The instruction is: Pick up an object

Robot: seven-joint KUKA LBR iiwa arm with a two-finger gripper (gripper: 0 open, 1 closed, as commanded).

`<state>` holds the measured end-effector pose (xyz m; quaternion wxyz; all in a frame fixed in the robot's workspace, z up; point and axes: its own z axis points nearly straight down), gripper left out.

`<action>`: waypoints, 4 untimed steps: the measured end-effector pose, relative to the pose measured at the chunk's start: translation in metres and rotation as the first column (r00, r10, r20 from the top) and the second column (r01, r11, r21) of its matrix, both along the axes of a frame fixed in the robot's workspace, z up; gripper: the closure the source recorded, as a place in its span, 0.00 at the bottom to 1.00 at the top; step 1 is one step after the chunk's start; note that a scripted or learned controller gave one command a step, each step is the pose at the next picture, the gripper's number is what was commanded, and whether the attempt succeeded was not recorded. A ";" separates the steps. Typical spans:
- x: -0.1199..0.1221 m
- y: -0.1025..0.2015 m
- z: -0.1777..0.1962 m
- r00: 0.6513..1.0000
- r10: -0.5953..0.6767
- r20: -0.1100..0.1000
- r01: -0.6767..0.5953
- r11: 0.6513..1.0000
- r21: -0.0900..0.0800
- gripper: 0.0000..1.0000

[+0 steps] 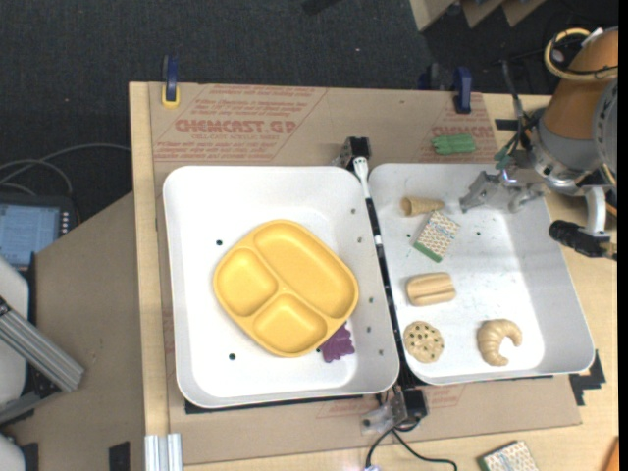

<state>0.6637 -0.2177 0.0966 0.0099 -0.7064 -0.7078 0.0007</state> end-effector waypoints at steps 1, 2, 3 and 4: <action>-0.013 -0.007 0.104 1.000 -0.002 0.028 0.003 1.000 -0.018 0.00; -0.030 0.011 -0.018 1.000 -0.001 0.005 0.001 1.000 -0.009 0.00; -0.035 -0.005 0.011 1.000 -0.001 0.017 0.001 1.000 -0.011 0.00; -0.021 0.045 -0.013 1.000 0.003 0.012 -0.003 1.000 -0.009 0.00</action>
